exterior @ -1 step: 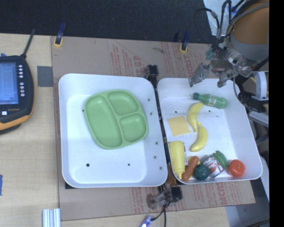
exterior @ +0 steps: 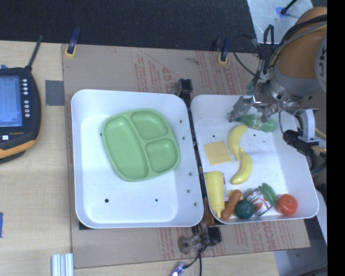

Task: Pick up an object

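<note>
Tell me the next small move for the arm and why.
Probably a short straight lift. The hand is low over the far end of the right bin, right at a green item just above the banana. Whether it has a grip cannot be told from here; raising it slightly would show whether the green item comes up with it.

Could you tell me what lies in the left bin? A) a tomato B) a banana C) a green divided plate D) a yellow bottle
C: the green divided plate sits alone in the left bin; the banana is in the right bin.
</note>
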`<state>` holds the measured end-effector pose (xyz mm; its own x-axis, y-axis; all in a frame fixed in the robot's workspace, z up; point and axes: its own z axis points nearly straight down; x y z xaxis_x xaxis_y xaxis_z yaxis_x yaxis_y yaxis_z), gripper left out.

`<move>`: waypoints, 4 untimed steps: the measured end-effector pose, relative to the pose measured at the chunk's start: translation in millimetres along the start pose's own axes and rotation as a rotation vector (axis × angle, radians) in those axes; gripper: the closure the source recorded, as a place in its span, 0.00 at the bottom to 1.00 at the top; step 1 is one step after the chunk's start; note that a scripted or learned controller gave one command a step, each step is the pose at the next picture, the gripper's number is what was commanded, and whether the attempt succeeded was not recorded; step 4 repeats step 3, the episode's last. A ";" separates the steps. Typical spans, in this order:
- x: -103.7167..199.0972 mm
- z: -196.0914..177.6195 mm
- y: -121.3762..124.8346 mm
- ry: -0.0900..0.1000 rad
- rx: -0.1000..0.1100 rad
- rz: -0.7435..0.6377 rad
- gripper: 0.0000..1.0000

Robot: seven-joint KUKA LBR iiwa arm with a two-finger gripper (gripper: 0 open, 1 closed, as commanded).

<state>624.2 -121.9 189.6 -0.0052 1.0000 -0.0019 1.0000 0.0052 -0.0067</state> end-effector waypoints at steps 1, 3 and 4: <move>-28.5 99.1 7.3 0.001 0.000 0.000 0.00; 67.5 -3.6 4.9 0.002 -0.005 -0.003 1.00; 67.5 -3.6 4.9 0.002 -0.005 -0.003 1.00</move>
